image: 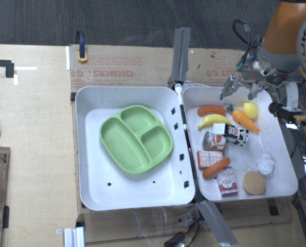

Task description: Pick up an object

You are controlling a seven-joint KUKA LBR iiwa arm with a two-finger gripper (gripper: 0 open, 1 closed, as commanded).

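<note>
While the arm (289,30) reaches in from the upper right of the frame, its gripper (241,89) hangs over the far edge of the right bin (281,153). The fingers stand spread apart, one (228,89) to the left and one (254,90) to the right, with nothing between them and touching nothing I can make out.

Just below them in the frame lies a sausage (211,109), its long axis running left to right. Under it a banana (213,120) curves, also lying left to right with its ends turned down. To the right a carrot (244,120) lies on a slant, its green top toward the upper left and its tip toward the lower right, just beside a lemon (250,109). A small cow-patterned carton (236,134) and a brown carton (214,140) sit mid-bin. Lower down lie a red packet (209,158), a second sausage (216,168) slanting up to the right, a red-and-white box (227,181), a round cookie (254,182) and a clear cup (265,165).

The left bin (91,189) holds a green divided plate (136,138), tilted on a diagonal. On the surface (29,112) at the upper left sits a blue-and-yellow clamp (81,46).
</note>
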